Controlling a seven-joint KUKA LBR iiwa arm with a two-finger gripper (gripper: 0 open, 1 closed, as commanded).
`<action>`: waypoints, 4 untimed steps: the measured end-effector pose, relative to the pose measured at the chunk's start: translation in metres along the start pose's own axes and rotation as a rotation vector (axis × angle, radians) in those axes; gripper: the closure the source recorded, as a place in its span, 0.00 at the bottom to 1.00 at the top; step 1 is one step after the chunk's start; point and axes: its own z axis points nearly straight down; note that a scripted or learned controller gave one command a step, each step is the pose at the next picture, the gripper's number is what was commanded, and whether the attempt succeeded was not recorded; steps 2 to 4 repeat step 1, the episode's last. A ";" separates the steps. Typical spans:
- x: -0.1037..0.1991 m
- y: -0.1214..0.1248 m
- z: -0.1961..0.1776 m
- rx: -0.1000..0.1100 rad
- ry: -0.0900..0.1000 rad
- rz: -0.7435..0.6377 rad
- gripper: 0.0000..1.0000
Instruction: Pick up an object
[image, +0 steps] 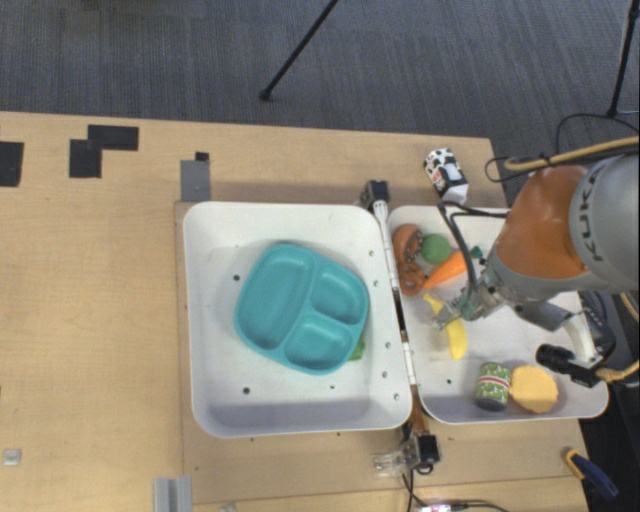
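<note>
Below, pincer (455, 308) over yellow banana toy (455, 338), grip state unclear, banana's long axis near-vertical in right bin (520, 412).

I have 1 camera on me, fixed above the bench (90, 330) and tilted so it looks down at a slant. It stands far enough back to take in both white bins: the left bin (205, 330) sits at the frame's center and the right bin (575, 405) at the right. The bench's far edge crosses the upper part of the frame, with dark carpeted floor (150, 50) beyond it along the top. My arm (545, 235) enters from the frame's right side, over the right bin.
</note>
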 end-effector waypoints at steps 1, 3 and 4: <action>0.047 0.062 -0.110 0.008 0.007 0.010 1.00; 0.047 0.062 -0.110 0.008 0.007 0.010 1.00; 0.047 0.062 -0.110 0.008 0.007 0.010 1.00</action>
